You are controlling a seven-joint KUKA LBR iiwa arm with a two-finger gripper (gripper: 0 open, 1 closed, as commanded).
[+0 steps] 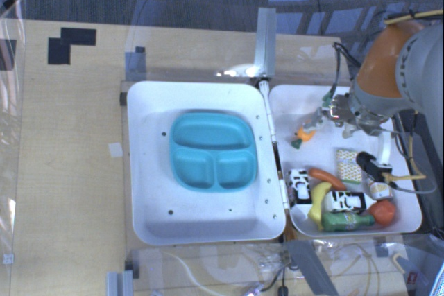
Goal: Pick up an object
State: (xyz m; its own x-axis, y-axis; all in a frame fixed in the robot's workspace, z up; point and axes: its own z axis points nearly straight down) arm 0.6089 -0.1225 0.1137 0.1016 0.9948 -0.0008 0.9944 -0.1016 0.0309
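The right bin (291, 97) holds several small items. A small orange and green toy (303, 136) lies alone in its far left part. Along the near side sit an orange carrot (326, 178), a yellow banana (318, 200), a green bottle (347, 221), a red tomato (383, 212), a black and white box (299, 186), another black and white pack (347, 201) and a pale patterned square (349, 164). My gripper (331, 112) hangs over the far part of this bin, just up and right of the orange and green toy. I see nothing held in it.
The left bin (149, 149) contains a blue divided plate (212, 150) at its middle. A metal post (266, 38) stands behind the gap between the bins. Clear panels edge the wooden bench (69, 170). The grey and orange arm (395, 73) covers the right bin's far right corner.
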